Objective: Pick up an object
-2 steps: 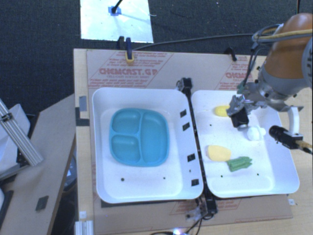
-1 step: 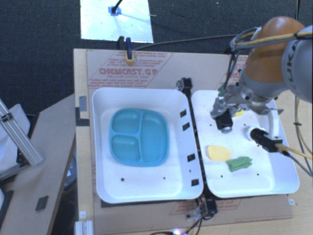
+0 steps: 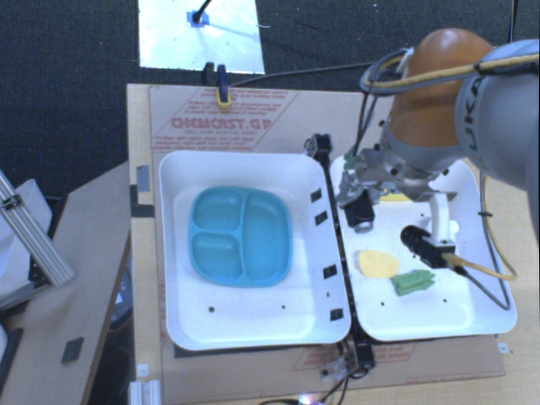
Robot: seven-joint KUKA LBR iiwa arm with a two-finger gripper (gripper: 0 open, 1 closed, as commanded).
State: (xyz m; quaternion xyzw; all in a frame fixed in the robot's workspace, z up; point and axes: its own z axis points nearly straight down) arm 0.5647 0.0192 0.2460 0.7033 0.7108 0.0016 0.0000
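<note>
In the camera view, two white bins sit side by side on the counter (image 3: 91,226), on a printed cardboard sheet (image 3: 221,125). That keeps everything within reach of the arm coming in from the right.

The left bin (image 3: 181,315) holds a blue divided plate (image 3: 241,234) lying flat near its middle, well apart from the arm. It is wide and shallow, so I judge it a poor thing to pinch from above.

The right bin (image 3: 477,310) holds the smaller candidates. A pale yellow piece (image 3: 378,264) lies near the wall shared by the bins. A green piece (image 3: 413,282) lies just beside it, toward the front. A yellow scrap (image 3: 395,197) shows partly from under the wrist, too hidden to name.

The claw (image 3: 358,202) hangs low over the back-left part of the right bin, close to the shared wall and behind the pale yellow piece. Whether it is open or closed I cannot tell at this slant, and nothing can be seen gripped in it. Its place suggests an attempt in that corner. A pick looks not yet done, since the loose pieces lie on the bin floor.
</note>
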